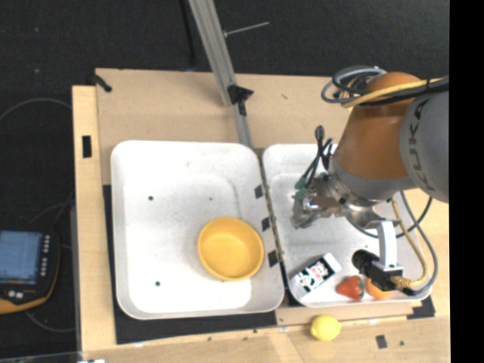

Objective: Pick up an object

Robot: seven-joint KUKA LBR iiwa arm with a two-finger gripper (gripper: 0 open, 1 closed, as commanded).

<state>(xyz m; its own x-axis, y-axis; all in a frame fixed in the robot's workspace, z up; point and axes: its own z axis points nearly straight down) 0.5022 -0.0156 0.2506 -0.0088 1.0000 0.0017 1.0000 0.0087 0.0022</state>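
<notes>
since the hand [306,209] hangs low in the right bin [281,165], its grip state unreadable, it should settle squarely over one object. nearest candidates lie below it: a black-and-white box [316,272], then a red piece [349,286]. left of it, a yellow bowl [230,247]. plain tan tabletop [166,104], dark floor around.

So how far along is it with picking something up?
Done: the arm has reached into the right bin. In hand: the gripper sits low over bare bin floor, nothing visibly between its fingers. Left: grasping and lifting something, such as the black-and-white card or red object.
</notes>
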